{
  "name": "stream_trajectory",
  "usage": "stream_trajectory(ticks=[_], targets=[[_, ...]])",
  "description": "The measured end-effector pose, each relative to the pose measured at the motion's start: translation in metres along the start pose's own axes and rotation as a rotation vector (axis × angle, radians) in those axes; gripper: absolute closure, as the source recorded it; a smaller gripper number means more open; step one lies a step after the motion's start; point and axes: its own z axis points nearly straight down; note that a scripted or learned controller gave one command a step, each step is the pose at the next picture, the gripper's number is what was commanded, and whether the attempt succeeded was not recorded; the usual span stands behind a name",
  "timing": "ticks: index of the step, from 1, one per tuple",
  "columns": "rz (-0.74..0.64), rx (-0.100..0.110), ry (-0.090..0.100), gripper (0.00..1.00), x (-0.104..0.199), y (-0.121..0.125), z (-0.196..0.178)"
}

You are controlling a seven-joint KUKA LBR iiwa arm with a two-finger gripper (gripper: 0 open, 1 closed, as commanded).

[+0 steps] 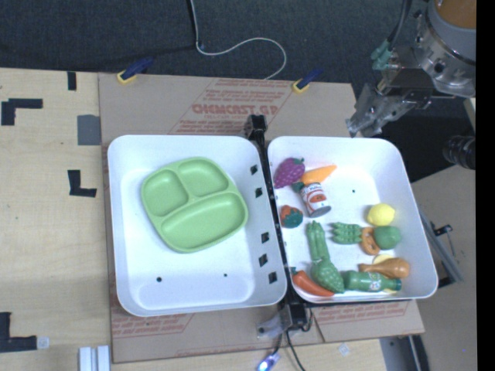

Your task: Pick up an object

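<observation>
**Our claw is up high and the toys are waiting**

We want to pick up one toy. All the toys lie in the right bin [402, 168], below our claw [370, 119] and toward the front of the bench. The nearest ones to the claw are the purple grapes [289, 171], the little carrot [319, 173] and the small can [315, 198]. Further from the claw we see the yellow lemon [380, 214], the green ball [388, 236] and the long green bean toy [317, 244]. At the far front edge lie a green bottle [373, 283] and another orange carrot [311, 285].

Our claw hangs just past the back rim of that bin, up in the air. Nothing is in it that we can see. We cannot tell how wide it is open, because it is dark and small here.

Well off to the claw's side sits the left bin [128, 207], with a green plate [194, 203] in it.

We think the job has barely begun. No toy is lifted yet. We must choose a toy, go down, squeeze it and lift.
</observation>
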Motion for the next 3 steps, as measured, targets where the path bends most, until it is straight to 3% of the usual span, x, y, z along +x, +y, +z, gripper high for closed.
stream_trajectory(ticks=[1, 2, 3], targets=[[-0.003, 0.001, 0.001, 1.0, 0.052, -0.028, -0.006], [0.003, 0.005, -0.001, 1.0, 0.046, 0.009, 0.054], [0.001, 0.005, 0.001, 1.0, 0.039, -0.029, 0.066]])
